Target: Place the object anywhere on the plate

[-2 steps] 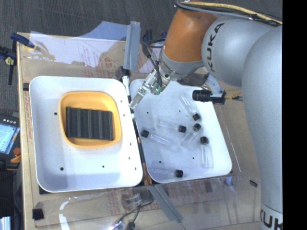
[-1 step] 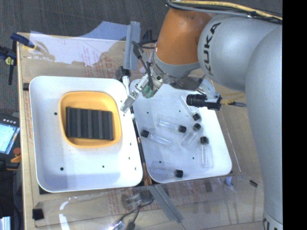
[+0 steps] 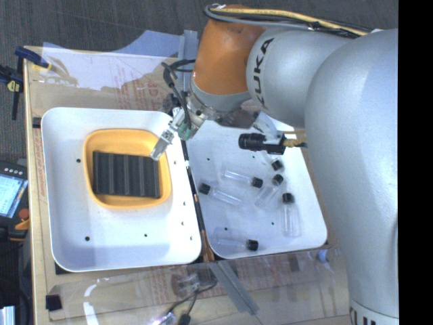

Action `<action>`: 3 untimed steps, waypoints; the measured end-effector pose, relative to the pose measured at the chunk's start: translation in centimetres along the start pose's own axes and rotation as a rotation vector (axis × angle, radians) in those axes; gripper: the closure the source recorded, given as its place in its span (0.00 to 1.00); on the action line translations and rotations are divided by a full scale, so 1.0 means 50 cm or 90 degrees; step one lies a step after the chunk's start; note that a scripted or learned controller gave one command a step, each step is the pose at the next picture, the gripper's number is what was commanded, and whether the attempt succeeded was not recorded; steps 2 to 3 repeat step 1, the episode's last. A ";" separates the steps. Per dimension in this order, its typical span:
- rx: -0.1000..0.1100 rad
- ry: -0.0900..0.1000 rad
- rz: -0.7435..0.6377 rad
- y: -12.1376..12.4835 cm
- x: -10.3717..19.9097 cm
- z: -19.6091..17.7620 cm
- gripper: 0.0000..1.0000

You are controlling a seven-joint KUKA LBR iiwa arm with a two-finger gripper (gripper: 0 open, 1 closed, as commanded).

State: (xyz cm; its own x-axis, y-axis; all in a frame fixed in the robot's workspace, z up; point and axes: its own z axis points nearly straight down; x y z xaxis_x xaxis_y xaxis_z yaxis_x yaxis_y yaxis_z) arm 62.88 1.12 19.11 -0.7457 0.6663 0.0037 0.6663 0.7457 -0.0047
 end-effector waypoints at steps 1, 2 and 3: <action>-0.003 -0.004 -0.075 0.059 0.030 -0.004 0.00; -0.003 -0.004 -0.075 0.059 0.030 -0.004 0.00; -0.003 -0.004 -0.075 0.059 0.030 -0.004 0.00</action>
